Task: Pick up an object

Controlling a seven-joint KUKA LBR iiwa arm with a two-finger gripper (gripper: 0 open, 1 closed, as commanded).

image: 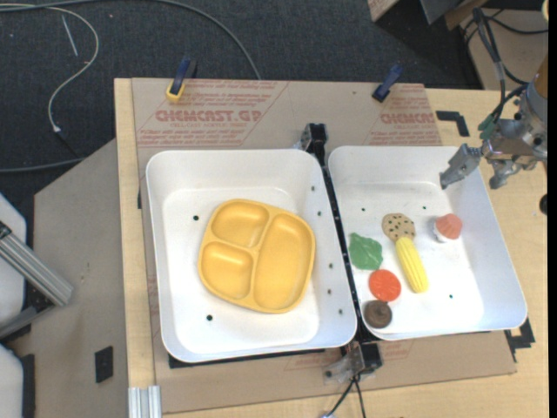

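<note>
The tabletop (130,233) carries two shallow white bins side by side. The left bin (165,190) contains a yellow divided plate (258,255), lying flat near the bin's middle.

The right bin (496,277) contains six small objects, grouped in its left and middle area:
- a green leafy piece (365,251), just beside the left wall;
- a speckled tan cookie (399,226), far of the corn;
- a yellow corn cob (412,264), lying lengthwise near-to-far;
- a red round piece (385,285), touching or just beside the corn's near end;
- a dark brown round piece (378,313), nearest the front wall;
- a pink and white piece (449,226), right of the cookie and apart from the group.

The pincer (479,171) hangs over the far right corner of the right bin, its two fingers spread apart with nothing between them. It stands well apart from all six objects.
</note>
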